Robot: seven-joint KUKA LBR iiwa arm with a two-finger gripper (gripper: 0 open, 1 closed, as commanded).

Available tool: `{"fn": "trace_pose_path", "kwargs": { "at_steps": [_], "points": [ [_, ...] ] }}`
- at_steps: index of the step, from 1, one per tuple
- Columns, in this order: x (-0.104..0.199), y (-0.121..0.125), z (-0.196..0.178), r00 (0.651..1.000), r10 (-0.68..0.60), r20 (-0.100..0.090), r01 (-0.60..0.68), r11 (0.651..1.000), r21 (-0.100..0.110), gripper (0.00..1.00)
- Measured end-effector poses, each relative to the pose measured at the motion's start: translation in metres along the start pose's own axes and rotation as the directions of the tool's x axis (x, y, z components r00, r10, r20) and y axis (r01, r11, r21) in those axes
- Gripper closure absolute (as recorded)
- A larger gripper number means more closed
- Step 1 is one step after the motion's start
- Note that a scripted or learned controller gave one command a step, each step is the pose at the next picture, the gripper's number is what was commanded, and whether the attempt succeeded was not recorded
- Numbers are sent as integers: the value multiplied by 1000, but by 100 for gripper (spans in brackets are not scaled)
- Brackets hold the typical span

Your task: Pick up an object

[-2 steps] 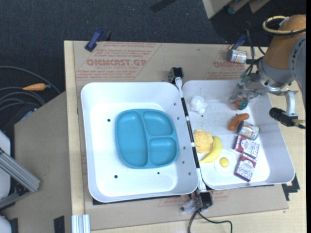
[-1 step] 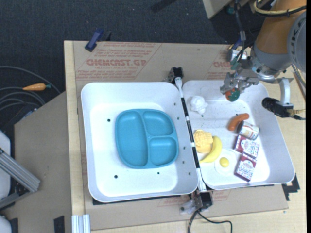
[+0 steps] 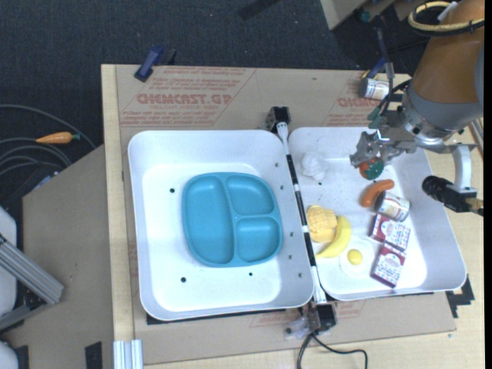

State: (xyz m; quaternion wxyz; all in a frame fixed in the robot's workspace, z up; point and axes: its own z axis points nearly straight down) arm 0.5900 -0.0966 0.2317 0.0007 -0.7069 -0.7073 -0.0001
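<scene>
While the grey two-finger gripper (image 3: pixel 372 160) hangs low in the right white bin (image 3: pixel 446 241), finger state indiscernible, a small round green-red object (image 3: pixel 372 170) sits directly beneath it. Same bin: orange sausage (image 3: pixel 377 192), yellow banana (image 3: pixel 337 239), corn cob (image 3: pixel 321 221). Left white bin (image 3: pixel 154 229): blue plastic divided plate (image 3: pixel 231 218).

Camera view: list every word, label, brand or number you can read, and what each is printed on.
"CHEMCAST GP": red print on the board under the bins, left of centre; last letters uncertain.
Red print on the board's right part: too faint to read.
Dark red packets in the right bin: labels too small to read.
Small can beside the sausage: label blurred.
</scene>
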Motion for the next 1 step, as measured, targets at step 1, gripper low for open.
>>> {"fn": "trace_pose_path", "kwargs": {
  "at_steps": [1],
  "points": [
    [62,-18,-11,1000,-1,-1,1,1000,2,100]
  ]
}}
